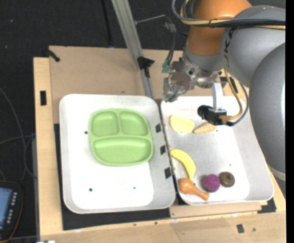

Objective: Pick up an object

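Hovering fingers (173, 91) just above-left of yellow piece (181, 124), apart

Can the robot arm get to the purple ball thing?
Probably yes. The purple ball lies uncovered in the right bin, beside the brown ring; the gripper hangs above that bin's far corner.

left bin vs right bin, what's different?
The left bin holds one green divided plate; the right bin holds several small food items, including a banana. The gripper sits at the right bin's far corner, away from the left bin. Both are shallow and white.
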{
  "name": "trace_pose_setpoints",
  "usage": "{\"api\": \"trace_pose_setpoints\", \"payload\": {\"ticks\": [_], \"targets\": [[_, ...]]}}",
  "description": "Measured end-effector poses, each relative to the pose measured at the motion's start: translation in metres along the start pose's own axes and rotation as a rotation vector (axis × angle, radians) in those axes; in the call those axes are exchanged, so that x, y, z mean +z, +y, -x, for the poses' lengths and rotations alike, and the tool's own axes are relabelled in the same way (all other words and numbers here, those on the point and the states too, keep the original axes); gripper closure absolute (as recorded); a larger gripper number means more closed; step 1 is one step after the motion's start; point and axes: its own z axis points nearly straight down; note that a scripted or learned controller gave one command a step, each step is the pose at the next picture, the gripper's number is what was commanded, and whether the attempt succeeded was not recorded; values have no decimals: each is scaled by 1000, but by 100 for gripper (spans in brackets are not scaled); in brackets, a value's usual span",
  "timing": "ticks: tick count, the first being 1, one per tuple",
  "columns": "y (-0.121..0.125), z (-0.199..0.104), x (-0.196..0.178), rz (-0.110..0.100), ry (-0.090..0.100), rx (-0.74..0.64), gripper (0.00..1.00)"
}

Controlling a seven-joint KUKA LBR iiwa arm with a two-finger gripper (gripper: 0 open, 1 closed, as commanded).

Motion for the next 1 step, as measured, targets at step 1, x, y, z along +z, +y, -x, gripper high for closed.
{"api": "trace_pose_setpoints", "payload": {"ticks": [1], "targets": [[11,-55,-3,3,1,-2,100]]}}
